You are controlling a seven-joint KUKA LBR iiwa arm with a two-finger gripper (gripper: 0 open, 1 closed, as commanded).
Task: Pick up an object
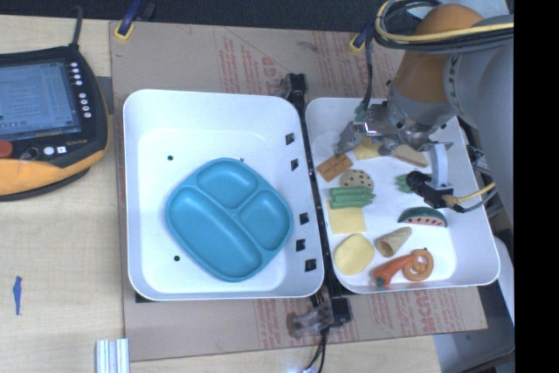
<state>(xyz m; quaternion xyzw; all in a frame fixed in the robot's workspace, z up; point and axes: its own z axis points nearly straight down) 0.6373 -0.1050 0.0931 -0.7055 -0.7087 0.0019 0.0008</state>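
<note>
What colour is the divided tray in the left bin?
Light blue. The tray shows plainly in the camera view, lying in the left bin.

The grey arm (476,74) reached in from the right, its orange band above the wrist, gripper (374,131) lowered at a slant, leftward.

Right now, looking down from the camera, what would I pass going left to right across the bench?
Tablet controller → left white bin holding the blue divided plate → right white bin with toy food pieces, the hand low over its far end.
</note>
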